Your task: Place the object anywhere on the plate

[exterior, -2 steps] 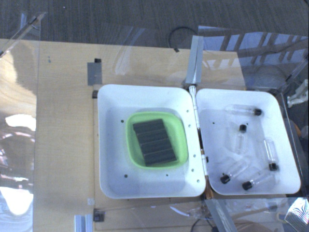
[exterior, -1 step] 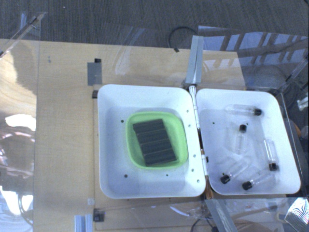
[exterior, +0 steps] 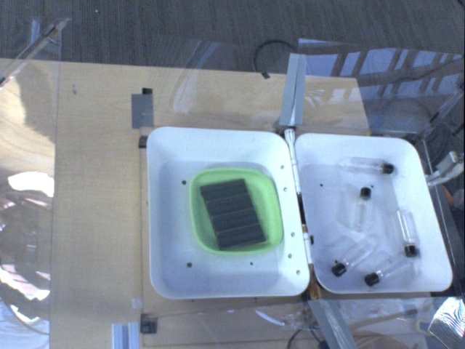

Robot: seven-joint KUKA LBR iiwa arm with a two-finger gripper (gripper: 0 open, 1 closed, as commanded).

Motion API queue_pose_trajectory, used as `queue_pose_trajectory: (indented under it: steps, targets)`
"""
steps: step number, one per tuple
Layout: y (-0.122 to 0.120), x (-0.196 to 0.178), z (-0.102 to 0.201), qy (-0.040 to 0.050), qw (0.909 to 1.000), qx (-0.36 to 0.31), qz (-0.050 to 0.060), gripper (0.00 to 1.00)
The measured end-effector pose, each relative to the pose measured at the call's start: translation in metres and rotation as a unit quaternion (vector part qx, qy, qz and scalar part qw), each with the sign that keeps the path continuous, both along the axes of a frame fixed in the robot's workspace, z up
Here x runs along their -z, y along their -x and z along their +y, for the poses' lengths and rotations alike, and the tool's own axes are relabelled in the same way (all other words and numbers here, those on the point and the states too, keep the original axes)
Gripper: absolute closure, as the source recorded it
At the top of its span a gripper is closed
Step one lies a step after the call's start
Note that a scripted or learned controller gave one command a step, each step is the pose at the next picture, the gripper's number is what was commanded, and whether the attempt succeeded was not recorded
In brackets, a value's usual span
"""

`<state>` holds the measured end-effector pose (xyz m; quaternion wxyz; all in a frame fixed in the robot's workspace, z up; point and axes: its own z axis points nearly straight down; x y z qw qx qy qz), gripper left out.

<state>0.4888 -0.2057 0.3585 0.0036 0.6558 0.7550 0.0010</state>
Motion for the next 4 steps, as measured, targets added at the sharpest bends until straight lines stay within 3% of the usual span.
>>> queue_pose_trajectory:
  steps: [1,2,3,4]
  targets:
    - [-0.001,0.024,0.000,0.0008,0.9959,-0.091,-0.001,0.00]
    - [0.000,0.003,0.000,0.0009,0.9958,-0.092,-0.001,0.00]
    - [-0.002,-0.010,0.000,0.0031,0.9956,-0.094,-0.006,1.00]
    - [-0.011,0.157,0.075,-0.0010,0.9970,-0.078,0.002,1.00]
